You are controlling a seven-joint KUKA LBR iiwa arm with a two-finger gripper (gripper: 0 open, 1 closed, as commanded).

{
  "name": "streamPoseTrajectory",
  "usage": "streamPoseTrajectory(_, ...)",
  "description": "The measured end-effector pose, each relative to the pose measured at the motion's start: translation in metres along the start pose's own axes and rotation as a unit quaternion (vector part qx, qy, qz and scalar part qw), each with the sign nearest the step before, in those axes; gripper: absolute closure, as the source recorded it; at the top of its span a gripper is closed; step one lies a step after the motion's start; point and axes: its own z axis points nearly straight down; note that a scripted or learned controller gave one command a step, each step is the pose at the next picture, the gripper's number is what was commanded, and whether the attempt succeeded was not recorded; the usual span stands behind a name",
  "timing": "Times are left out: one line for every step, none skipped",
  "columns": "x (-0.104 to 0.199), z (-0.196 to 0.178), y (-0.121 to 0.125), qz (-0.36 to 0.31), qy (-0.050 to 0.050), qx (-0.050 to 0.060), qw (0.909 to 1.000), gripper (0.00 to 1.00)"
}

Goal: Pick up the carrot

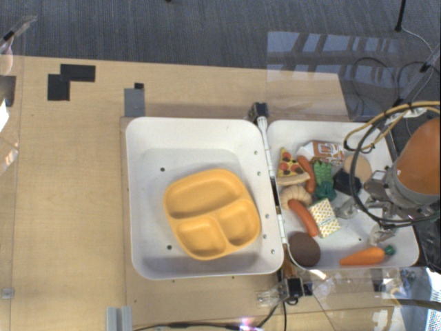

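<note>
Orange plastic carrot with a green stub (363,256) lies loose at the right bin's (411,257) five o'clock corner, so your gripper (383,234) hangs just above it, grip state impossible to tell.

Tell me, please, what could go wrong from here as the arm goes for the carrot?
The carrot lies close to the right bin's near wall, so a finger could strike the rim instead of closing around it. The gripper hangs beside the carrot's green end, so a grasp there may slip. Cables loop over the toys and might snag.
</note>
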Motion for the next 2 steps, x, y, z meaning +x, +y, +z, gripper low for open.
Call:
streamPoseTrajectory(-0.01, -0.002, 0.024, -0.013, -0.003, 0.008, 0.9999, 0.0)
streamPoseTrajectory(-0.013, -0.014, 0.022, -0.01, -0.005, 0.01, 0.9999, 1.0)
